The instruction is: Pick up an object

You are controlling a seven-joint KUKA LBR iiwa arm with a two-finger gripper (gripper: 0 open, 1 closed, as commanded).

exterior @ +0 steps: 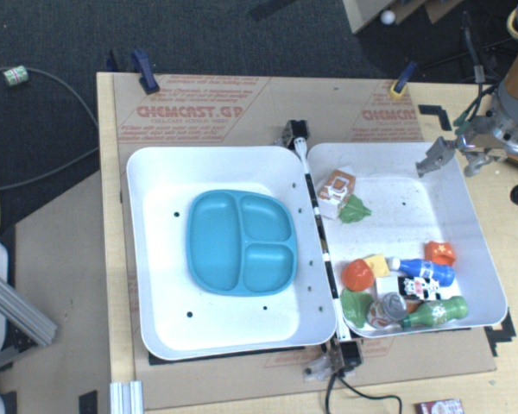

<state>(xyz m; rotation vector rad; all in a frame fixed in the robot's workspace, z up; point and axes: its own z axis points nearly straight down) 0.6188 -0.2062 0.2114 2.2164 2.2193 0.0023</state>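
Observation:
My gripper (455, 160) hangs over the far right corner of the right bin (414, 192), open with nothing between its fingers. Well to its left lie a small brown and white box (337, 188) and a green piece (356, 210). Along the near side of that bin sits a cluster: an orange ball (357, 274), a yellow block (376, 265), a blue and white bottle (425, 273), a small orange thing (440, 253), a green bottle (433, 312) and a silver can (384, 309). The gripper is far from this cluster.
The left bin (155, 231) holds a blue divided plate (242, 241). Both bins stand on a brown board (198, 106) with blue clamps at its far edge. A black divider (315, 222) runs between the bins.

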